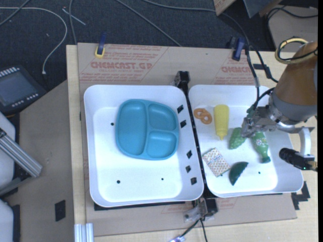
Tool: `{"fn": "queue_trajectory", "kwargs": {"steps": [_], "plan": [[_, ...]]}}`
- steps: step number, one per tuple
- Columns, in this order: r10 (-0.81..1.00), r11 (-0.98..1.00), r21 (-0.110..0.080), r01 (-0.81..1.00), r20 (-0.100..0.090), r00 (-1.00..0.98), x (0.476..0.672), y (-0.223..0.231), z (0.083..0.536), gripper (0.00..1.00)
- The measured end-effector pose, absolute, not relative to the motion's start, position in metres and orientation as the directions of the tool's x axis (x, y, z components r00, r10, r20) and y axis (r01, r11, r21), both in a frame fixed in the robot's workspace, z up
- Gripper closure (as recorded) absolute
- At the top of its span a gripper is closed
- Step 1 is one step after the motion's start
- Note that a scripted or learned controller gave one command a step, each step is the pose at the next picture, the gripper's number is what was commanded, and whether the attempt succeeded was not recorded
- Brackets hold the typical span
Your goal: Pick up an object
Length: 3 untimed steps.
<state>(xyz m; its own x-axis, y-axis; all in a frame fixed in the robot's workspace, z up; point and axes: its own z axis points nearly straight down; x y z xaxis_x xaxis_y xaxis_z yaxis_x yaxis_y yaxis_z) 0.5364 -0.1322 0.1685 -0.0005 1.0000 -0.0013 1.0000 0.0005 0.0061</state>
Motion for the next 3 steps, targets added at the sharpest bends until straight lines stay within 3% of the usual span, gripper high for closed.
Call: {"fn": "queue_trajectory", "kwargs": {"steps": [2, 3], "plan": [[1.000, 0.003, 0.007, 1.000, -0.001, -0.003, 0.542, -0.117, 0.265, 1.00], [1.000, 0.006, -0.003, 1.000, 0.003, -0.006, 0.535, -0.059, 0.250, 1.00]]}}
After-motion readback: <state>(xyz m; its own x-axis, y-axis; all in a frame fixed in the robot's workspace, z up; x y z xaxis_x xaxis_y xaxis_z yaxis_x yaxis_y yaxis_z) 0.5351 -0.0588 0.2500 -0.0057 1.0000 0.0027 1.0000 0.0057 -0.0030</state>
